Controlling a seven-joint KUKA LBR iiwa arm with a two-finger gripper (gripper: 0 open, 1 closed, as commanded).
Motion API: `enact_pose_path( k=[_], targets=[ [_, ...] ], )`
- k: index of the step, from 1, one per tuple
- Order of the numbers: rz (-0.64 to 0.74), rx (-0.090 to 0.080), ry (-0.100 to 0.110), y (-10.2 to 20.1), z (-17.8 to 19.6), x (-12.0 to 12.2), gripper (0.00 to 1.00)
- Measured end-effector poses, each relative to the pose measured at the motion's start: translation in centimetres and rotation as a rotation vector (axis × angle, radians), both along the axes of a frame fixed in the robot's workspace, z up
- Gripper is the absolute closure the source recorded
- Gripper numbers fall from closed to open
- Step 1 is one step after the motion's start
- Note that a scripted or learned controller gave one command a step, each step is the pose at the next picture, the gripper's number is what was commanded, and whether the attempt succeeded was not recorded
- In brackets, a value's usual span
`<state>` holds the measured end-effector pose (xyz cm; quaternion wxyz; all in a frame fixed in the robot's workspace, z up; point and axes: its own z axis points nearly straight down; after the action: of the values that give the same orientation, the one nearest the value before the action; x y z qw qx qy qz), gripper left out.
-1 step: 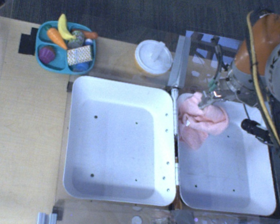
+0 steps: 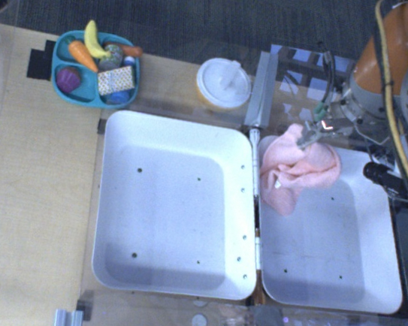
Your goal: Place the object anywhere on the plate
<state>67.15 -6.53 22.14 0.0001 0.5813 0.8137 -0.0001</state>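
Pink cloth (image 2: 297, 176) hangs pinched in the closed tool (image 2: 321, 130) over the right bin's (image 2: 338, 285) back-left corner, lifted for carrying to the plate (image 2: 223, 84).

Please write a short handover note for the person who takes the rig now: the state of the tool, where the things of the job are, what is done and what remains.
Tool: above the far left corner of the right bin, at the top edge of the pink cloth. Whether it grips the cloth cannot be told from this view.
Pink cloth: bunched in the right bin's far left corner, partly over the wall next to the left bin.
Blue plate: on the bench beyond the left bin's far left corner; it carries toy food.
Done: the tool is at the cloth.
Left: secure the cloth, carry it to the plate and set it down.
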Motion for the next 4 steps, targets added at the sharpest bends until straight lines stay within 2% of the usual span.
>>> enact_pose_path(
  k=[1, 2, 3, 4],
  targets=[
    [0.405, 0.001, 0.002, 5.6, -1.1, -0.9, 1.0],
    [0.805, 0.002, 0.0, 9.9, -1.4, -2.2, 1.0],
    [1.205, 0.002, -0.001, 15.4, -0.4, -2.6, 1.0],
    [1.24, 0.002, -0.003, 20.5, -0.6, -2.3, 1.0]
  ],
)
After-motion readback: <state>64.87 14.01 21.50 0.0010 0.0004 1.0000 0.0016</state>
